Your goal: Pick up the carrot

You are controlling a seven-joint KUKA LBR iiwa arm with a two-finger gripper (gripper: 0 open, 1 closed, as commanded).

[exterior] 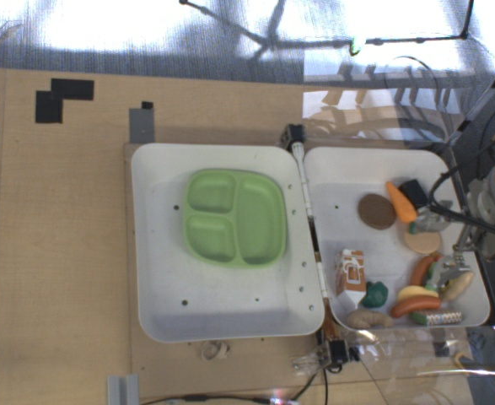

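The carrot (400, 201) is a short orange piece lying at a slant in the upper right part of the right bin (340, 175). A small black block (414, 193) touches its right side. My gripper (431, 220) reaches in from the right edge, just right of and slightly below the carrot, above a tan round disc (422, 242). The grey arm (493, 194) and its cables hide the bin's right rim.
The right bin also holds a brown disc (376, 211), a small carton (351, 270), a green toy (374, 294), two red sausages (422, 269), a banana (417, 293) and a potato (369, 317). A green divided plate (234, 218) lies in the left bin (158, 294).
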